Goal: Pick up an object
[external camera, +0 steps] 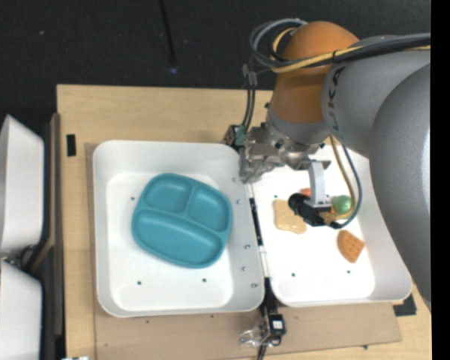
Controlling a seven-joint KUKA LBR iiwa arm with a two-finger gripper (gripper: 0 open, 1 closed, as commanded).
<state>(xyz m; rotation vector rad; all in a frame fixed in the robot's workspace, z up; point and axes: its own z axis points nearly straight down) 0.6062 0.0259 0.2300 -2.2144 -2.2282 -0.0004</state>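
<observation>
My gripper [249, 171] hangs low over the seam between the two bins, at the far left corner of the right bin [322, 287]. Nothing shows in its grasp. In the right bin lie a flat beige piece [288, 218], an orange waffle-textured wedge [351, 245], a small green ball [343, 203] and a small red-orange bit [306, 193]. They all sit to the right of the gripper and nearer the camera. A teal divided plate [181, 220] rests in the middle of the left bin [112, 291].
The grey arm with its orange band [315, 66] covers the far right of the right bin. The bins sit on a wooden bench [75, 118]. The raised rims of the two bins meet just below the gripper.
</observation>
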